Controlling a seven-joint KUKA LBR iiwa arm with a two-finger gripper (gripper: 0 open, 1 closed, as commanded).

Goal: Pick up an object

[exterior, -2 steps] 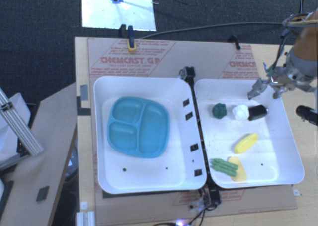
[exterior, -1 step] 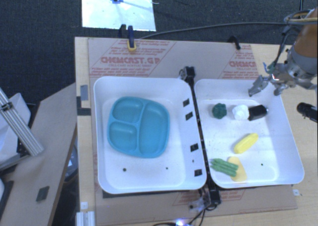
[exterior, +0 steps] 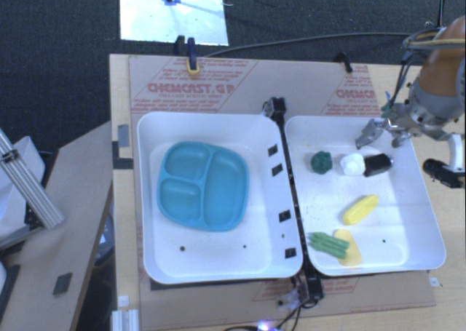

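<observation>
My gripper hangs over the back of the right bin, open, with nothing between its fingers. Just in front of it lie a white ball and a black piece, touching each other. A dark green lump rests to their left. Further forward a yellow corn cob lies at a slant. Near the front wall a green bean pod rests against a flat yellow piece.
The left bin holds a blue divided plate. A ridge with black clips separates the two bins. A blue and yellow clamp sits at the bench's back edge. The arm's grey body stands over the right bin's back right corner.
</observation>
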